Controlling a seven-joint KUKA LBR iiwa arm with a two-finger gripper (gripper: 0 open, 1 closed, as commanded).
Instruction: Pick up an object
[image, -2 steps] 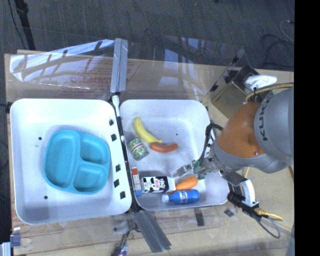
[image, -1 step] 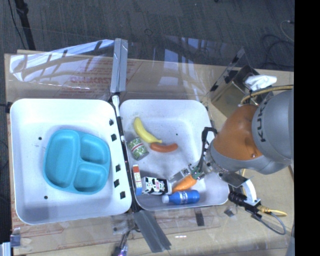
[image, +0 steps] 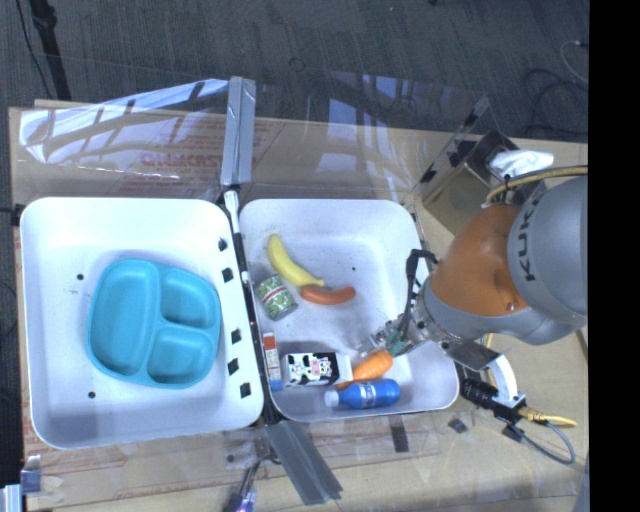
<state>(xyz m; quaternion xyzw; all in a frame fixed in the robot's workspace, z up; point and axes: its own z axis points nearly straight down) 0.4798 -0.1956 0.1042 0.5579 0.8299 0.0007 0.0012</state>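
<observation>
Camera view, my inventory, referenced to the right bin: banana, sausage, small can, cow-print carton, blue bottle, all loose for picking. Gripper is low at the bin's right side; whether it is open or closed, I cannot tell. Carrot, my likely target, lies just beside and below it.

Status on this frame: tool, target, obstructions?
Tool low in right bin, at carrot. Grip unconfirmed. Blue bottle and milk carton crowd the carrot.
</observation>
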